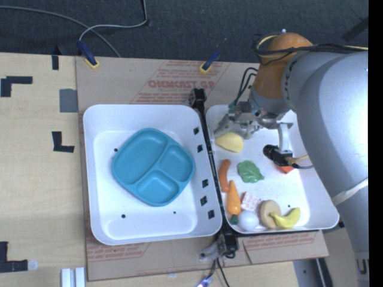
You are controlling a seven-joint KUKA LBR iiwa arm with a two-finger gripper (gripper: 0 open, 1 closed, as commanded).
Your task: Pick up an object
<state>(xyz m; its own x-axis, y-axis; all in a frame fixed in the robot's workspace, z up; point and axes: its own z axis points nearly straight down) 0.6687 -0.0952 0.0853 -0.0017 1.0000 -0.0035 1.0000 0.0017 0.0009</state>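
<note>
Steel-grey arm (pixel 335 112), smooth and bulky with its orange band, reached in from the right and hung over the far end of the right bin (pixel 311 217), its gripper (pixel 244 119) just above a pale yellow, lemon-like object (pixel 230 142); whether the pincer was open or closed could not be told from this slanted view. A good pick, by my judgement, called for a straight descent centred on that rounded, slippery-looking shape, since an off-centre close would likely squirt it toward the bin wall. The left bin (pixel 102 121), a shallow glossy white tray, held a matte blue divided plate (pixel 154 166). Among the smaller pieces in the right bin lay a crinkled green leaf (pixel 249 171), a slim orange carrot (pixel 224 174), and at the near end a curved yellow banana (pixel 285 217) touching a tan ring-shaped piece (pixel 268 208).
</note>
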